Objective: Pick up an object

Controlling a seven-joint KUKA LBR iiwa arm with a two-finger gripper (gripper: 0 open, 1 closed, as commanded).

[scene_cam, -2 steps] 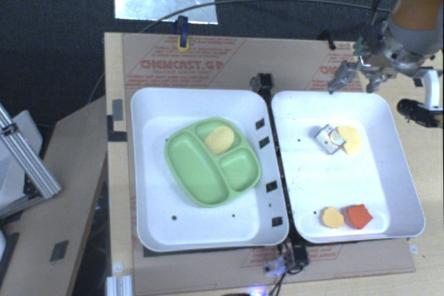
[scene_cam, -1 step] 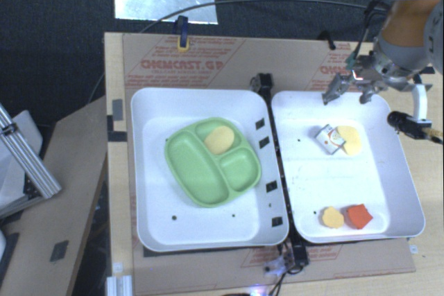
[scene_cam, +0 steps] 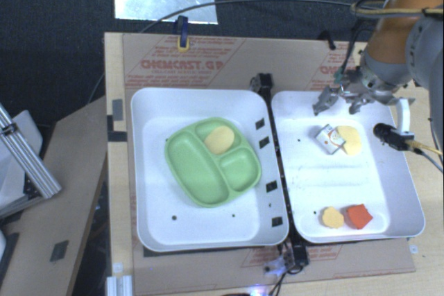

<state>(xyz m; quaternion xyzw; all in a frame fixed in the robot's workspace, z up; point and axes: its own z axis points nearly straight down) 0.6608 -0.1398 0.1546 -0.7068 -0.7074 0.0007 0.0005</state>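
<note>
Dark carpet surrounds a cardboard-topped bench (scene_cam: 208, 55) that carries two shallow white bins side by side. Standing over it, I see the left bin (scene_cam: 149, 218) holding a green divided plate (scene_cam: 208, 166), and a pale yellow lump (scene_cam: 220, 139) sits in one of the plate's upper compartments. The right bin (scene_cam: 395, 177) holds four small things: a small silver and white packet (scene_cam: 330, 138) touching a flat yellow piece (scene_cam: 350, 140) near the middle, and closer to the front edge a small orange-yellow piece (scene_cam: 333, 218) just beside a red block (scene_cam: 358, 216). From the right, the grey arm (scene_cam: 406, 24) with its orange band reaches in, and its gripper (scene_cam: 341, 99) hovers above the far end of the right bin, above and just behind the packet. Its two fingers look spread apart with nothing between them, and they touch none of the things below. By my reading, the job of picking something up is not yet done: every object lies in its bin, and nothing is lifted. What seems left is the whole grasp, namely lowering onto one item, closing on it and raising it. The packet and the flat yellow piece are the nearest candidates.
</note>
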